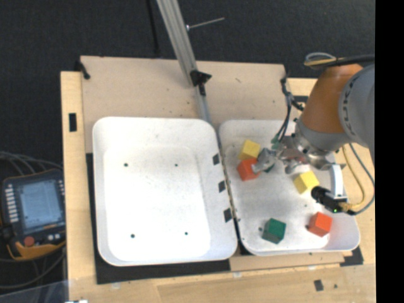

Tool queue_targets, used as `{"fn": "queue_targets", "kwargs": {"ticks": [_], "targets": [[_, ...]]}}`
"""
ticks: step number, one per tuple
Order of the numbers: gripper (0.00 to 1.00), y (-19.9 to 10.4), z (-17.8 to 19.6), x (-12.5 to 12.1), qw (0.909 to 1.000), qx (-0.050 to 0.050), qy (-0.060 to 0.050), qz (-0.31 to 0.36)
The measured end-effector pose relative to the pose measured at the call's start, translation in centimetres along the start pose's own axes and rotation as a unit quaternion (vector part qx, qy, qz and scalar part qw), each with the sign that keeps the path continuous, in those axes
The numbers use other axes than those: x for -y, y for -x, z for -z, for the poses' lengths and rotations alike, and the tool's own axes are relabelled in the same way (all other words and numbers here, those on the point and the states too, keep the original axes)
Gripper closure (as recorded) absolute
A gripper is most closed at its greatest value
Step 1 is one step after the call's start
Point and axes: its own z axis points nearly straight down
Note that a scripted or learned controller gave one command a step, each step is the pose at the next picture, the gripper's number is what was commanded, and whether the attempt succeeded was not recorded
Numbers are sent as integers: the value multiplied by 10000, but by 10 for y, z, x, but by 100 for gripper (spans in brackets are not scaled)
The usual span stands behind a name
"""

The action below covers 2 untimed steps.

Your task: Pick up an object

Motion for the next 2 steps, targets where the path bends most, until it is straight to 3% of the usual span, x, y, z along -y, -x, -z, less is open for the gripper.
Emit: {"fn": "queue_targets", "kwargs": {"ticks": [1, 2], "targets": [[100, 1, 14, -2, 10000, -7, 35, -24], [100, 11, 71, -8, 10000, 4, 49, -12]]}}
